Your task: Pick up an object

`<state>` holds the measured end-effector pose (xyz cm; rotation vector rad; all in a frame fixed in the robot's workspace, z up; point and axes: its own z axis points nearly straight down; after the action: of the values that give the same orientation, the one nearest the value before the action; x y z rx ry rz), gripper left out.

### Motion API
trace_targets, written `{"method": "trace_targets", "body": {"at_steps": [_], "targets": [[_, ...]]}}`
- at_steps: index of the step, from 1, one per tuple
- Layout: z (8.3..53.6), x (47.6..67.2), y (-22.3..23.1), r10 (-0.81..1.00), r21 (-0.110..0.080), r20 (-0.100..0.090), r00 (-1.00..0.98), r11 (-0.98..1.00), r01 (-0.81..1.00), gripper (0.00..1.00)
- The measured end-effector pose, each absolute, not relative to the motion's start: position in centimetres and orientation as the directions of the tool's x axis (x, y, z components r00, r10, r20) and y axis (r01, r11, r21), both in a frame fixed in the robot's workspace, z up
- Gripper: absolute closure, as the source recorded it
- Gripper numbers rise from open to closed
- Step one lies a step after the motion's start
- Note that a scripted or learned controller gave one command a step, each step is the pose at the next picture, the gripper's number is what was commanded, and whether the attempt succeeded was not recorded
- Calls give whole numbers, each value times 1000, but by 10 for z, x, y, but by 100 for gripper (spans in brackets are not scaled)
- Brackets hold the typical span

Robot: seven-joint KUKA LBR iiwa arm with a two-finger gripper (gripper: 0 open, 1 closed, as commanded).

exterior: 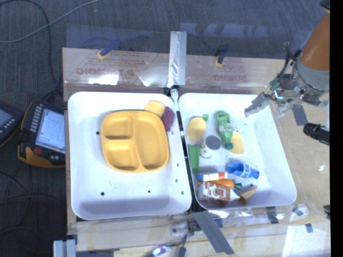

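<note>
claw (268,101) hovered open, empty, over right bin's (281,159) far-right corner | risk: crowded green bottle (223,126) and lemon (236,142) could cause a slipped grasp

The arm (317,42) reaches in from the upper right, its orange band showing above the grey wrist. The gripper (276,103) hangs below the wrist at the far right, its 2 fingers spread apart with nothing between them. 1 finger (256,106) slants out to the left, and the other points down toward the right.
</note>
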<state>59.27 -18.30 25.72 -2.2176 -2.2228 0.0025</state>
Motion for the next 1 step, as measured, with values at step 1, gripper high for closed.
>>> {"method": "trace_targets", "body": {"at_steps": [1], "targets": [[94, 611, -172, 999, -1, -2, 41, -41, 999, 0]]}}
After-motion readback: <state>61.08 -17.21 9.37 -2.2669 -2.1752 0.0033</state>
